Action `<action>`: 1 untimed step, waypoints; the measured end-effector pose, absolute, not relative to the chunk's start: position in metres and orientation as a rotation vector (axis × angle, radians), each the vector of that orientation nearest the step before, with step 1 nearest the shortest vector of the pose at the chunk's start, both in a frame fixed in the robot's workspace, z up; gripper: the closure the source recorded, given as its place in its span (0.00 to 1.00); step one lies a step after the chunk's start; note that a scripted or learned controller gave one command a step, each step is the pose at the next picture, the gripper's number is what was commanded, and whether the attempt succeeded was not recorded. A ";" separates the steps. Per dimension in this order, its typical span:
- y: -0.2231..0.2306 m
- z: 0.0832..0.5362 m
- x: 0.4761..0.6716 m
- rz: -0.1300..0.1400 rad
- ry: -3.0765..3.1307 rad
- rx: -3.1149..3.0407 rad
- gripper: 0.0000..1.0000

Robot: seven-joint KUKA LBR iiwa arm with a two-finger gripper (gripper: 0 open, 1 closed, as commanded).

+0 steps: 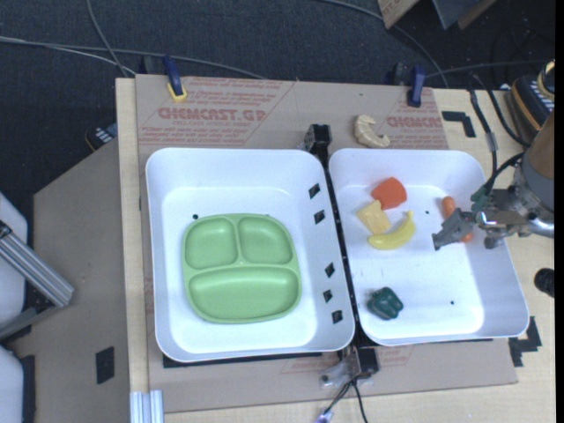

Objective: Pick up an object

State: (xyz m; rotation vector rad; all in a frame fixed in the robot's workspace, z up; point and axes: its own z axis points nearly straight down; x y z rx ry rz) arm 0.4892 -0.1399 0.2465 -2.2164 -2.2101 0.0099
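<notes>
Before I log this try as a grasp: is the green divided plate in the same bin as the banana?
No, the green divided plate lies in the left bin, the banana in the right bin.

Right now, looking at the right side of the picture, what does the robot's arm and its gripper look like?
The grey, rounded KUKA arm enters over the right white bin. It ends in a dark two-finger gripper on a pale metallic wrist block. A thin dark cable loops down toward the wrist. No markings are legible at this size.
</notes>
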 end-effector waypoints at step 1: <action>-0.140 0.252 0.492 0.000 -2.221 -2.219 0.00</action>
